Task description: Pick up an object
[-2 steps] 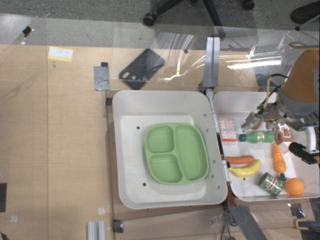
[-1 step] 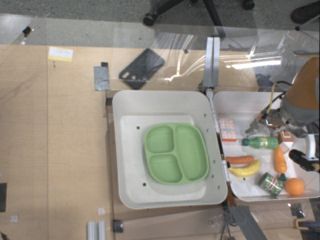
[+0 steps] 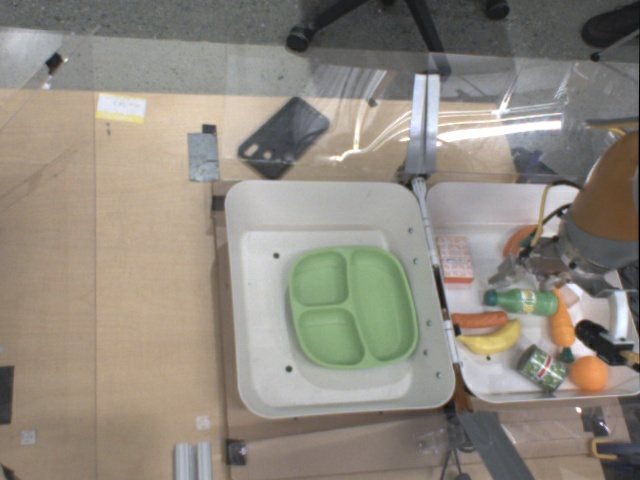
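Nearest in the right bin (image 3: 470,208) there's a green can (image 3: 541,369) lying on its side, with an orange (image 3: 590,374) just right of it. A bit farther back a banana (image 3: 490,340) sits right up against a hot dog (image 3: 480,320), and a carrot (image 3: 562,323) lies between them and the orange. Next comes a green bottle (image 3: 521,301) on its side, cap pointing left. The gripper (image 3: 535,264) hangs right over the bottle's far edge, but honestly I can't tell how it's set, it's just a dark blur under the arm (image 3: 610,218). Left of that, a small carton (image 3: 455,258) lies flat by the bin's left wall. Something orange-red (image 3: 519,239) pokes out on the far side of the gripper.

The left bin (image 3: 260,218) has a green divided plate (image 3: 353,306) sitting in the middle. Past the bins, a black phone (image 3: 284,136) lies on the bench (image 3: 100,268).
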### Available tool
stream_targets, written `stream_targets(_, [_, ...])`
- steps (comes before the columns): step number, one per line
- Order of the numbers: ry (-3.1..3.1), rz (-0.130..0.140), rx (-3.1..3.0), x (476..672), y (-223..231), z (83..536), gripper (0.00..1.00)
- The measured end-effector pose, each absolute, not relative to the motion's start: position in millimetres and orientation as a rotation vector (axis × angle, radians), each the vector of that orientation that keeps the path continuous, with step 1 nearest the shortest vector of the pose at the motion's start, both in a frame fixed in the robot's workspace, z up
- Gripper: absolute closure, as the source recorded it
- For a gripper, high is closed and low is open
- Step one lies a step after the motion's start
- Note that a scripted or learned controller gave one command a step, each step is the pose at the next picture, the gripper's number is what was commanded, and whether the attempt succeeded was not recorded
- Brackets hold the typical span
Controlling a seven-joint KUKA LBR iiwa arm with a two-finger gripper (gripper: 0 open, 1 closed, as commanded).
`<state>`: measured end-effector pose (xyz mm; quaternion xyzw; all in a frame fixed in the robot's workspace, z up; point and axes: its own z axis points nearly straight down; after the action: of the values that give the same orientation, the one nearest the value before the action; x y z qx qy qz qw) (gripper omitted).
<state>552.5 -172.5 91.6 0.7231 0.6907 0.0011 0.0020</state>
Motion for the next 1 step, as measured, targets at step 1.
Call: stream_targets(1, [2.006,0.005,2.411,647.5,-156.6,92.3,0.00])
